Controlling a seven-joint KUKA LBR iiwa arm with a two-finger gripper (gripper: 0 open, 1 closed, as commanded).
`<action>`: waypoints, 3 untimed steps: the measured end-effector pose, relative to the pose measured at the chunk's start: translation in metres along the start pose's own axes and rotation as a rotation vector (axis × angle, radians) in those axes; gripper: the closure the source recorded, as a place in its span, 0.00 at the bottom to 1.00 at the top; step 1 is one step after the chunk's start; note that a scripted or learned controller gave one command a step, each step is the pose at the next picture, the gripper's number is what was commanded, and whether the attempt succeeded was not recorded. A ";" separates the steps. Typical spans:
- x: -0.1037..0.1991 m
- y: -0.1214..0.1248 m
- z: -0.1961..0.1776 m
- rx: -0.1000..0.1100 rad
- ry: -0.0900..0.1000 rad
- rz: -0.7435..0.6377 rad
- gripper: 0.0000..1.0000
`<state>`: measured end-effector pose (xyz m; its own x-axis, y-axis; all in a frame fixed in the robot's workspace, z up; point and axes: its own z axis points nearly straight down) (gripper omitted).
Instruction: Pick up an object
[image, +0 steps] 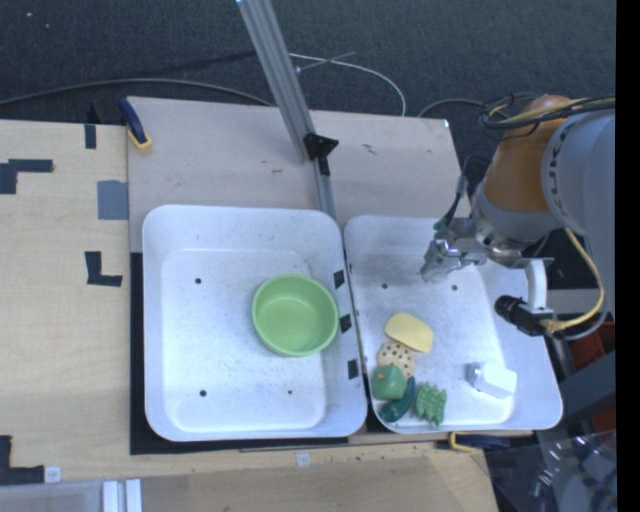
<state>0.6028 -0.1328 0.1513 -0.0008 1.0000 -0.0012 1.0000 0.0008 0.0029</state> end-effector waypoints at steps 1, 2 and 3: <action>0.006 0.006 -0.046 0.000 0.001 -0.002 1.00; 0.007 0.007 -0.087 0.000 0.000 -0.001 1.00; 0.065 -0.013 -0.082 0.005 0.002 -0.005 1.00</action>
<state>0.5890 -0.0675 0.2334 -0.0058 1.0000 0.0011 1.0000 0.0058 -0.0021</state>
